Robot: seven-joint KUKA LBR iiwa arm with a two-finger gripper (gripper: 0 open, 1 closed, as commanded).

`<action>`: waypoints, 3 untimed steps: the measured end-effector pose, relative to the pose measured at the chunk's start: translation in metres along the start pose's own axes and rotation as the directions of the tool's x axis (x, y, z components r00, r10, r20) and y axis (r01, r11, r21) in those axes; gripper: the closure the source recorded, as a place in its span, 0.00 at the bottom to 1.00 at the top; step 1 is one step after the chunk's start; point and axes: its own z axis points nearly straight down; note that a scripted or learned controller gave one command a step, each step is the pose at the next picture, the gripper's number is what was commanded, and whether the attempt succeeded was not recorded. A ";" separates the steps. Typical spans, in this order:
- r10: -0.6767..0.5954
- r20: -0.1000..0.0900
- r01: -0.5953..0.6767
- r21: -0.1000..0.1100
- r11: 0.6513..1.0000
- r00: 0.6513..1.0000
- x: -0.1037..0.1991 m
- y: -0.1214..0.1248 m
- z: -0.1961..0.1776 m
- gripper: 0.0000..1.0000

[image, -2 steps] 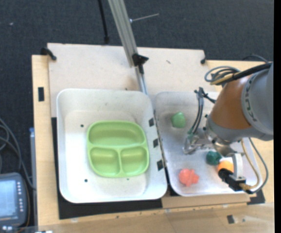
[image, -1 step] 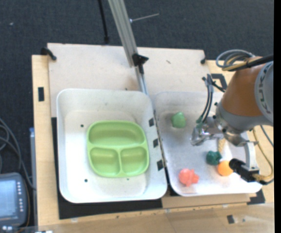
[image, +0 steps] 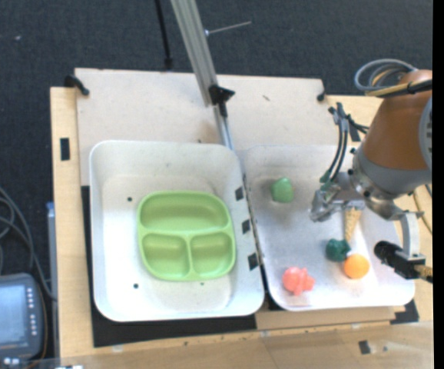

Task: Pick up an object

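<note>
Right bin (image: pixel 299 302) holds 5 loose objects. Green ball (image: pixel 282 190) lies near the bin's far left corner, well apart from the rest. Dark green piece (image: pixel 336 249) sits toward the near right, touching or just beside the orange ball (image: pixel 356 267) on its near right side. Pink toy (image: pixel 298 280) lies close to the near edge, left of those 2. A tan cone-like piece (image: pixel 351 221) lies just beyond the dark green piece, partly covered by the arm.

Pincer (image: pixel 323 206) hangs over the middle of the right bin, between green ball and tan piece; whether it is spread or closed cannot be made out, and nothing is seen in its grip. Arm (image: pixel 395 141) enters over the bin's right edge.

Left bin (image: pixel 107 167) carries a light green 3-compartment tray (image: pixel 185 234), centred, lying flat. Both bins rest side by side on the worktop (image: pixel 145 98).
</note>
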 end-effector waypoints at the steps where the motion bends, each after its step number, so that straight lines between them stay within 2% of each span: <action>1: 0.002 0.000 -0.002 0.008 1.000 1.000 -0.001 0.001 0.015 1.00; 3: -0.004 -0.003 0.004 0.005 1.000 1.000 0.100 0.024 -0.015 1.00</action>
